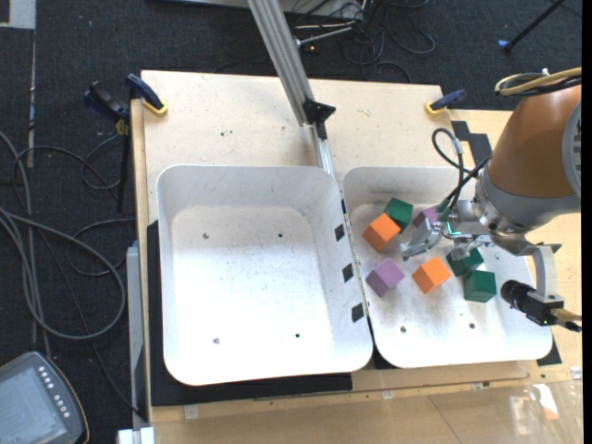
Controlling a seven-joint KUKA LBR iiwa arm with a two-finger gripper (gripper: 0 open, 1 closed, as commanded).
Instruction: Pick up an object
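You are looking down on a pale, speckled counter (240,118) standing on dark carpeted floor (65,54). Black cables (55,220) trail over the carpet at the left, and a slanted aluminium rail (277,44) crosses in from the top.

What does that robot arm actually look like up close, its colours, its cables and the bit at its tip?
The arm is a fat rounded tube, orange on top with a grey band below. Black cables loop beside it and a yellow one curls over its top. The end effector is a small grey metal part with a blue-green light at its base.
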